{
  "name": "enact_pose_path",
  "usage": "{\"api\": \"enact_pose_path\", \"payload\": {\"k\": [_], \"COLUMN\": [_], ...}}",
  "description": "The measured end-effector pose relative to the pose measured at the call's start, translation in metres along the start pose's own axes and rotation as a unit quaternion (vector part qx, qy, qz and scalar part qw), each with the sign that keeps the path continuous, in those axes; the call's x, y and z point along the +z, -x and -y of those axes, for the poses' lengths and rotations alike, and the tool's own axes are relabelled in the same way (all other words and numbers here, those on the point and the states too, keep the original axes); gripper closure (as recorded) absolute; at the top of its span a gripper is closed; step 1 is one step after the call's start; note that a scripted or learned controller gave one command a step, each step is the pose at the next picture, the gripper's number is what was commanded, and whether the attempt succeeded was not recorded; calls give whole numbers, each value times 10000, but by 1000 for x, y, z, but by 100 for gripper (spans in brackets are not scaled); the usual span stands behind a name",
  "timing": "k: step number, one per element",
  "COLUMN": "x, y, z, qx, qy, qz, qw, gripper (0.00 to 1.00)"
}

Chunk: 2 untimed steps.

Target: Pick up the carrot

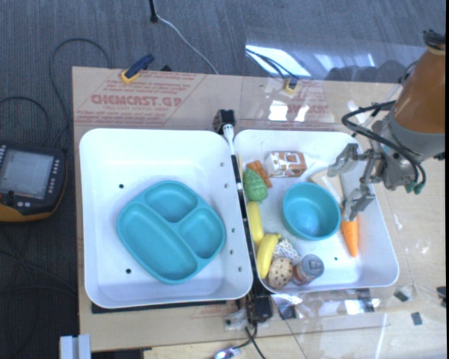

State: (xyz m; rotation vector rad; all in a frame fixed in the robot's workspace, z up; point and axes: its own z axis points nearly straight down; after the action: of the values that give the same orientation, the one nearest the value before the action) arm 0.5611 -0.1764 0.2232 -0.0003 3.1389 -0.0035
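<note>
Gripper (352, 182) hangs with fingers spread, lower fingertip just above carrot (350, 237) in right bin (382, 271)

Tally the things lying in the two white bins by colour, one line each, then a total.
Blue: 2, the divided plate and the bowl
Orange: 2, the carrot and a small piece near the green item
Yellow: 1, the banana
Green: 1, the green item
Mixed colours: 3, the box, the can, the speckled item
Total: 9

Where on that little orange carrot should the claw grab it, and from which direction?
Probably from straight above, across the thick upper part of the carrot. It lies flat, tapering to a point toward the bin's near edge, with the blue bowl on one side and the bin wall close on the other.
</note>
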Motion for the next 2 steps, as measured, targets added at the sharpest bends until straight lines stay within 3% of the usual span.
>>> {"api": "enact_pose_path", "payload": {"k": [1,2], "x": [106,92], "y": [-41,-36], "z": [32,31], "qx": [-569,-588], "qy": [26,-10], "qz": [-52,8], "qw": [9984,9983], "gripper": [0,100]}}
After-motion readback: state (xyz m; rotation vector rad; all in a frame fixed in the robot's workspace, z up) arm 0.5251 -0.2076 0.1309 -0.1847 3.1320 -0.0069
